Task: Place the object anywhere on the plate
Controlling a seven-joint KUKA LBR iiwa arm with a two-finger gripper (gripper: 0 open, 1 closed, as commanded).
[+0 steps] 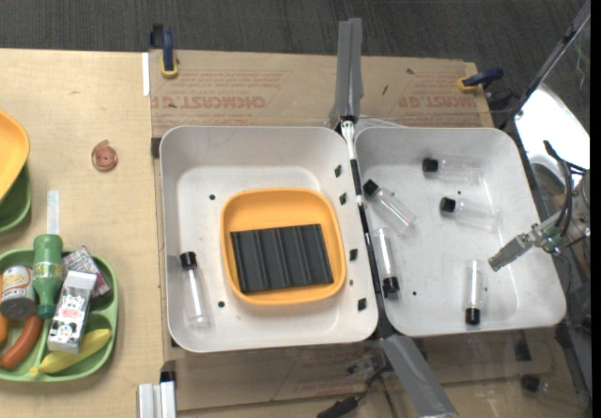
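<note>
Light wooden bench (84,106) bearing two shallow white plastic bins (188,153), a brown cardboard sheet (244,92) and a green food tray (94,350).

Plate (282,211) sits in the left bin (178,162), one vial (192,289) at its left; five vials lie scattered in the right bin (507,162).

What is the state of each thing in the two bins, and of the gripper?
Orange plate: flat in the left bin, bearing a dark ribbed block.
Vial in left bin: lying beside the plate, off it.
Five vials in right bin, e.g.: lying loose, black caps on.
Gripper: at the right bin's right edge, nothing visibly in it.
</note>
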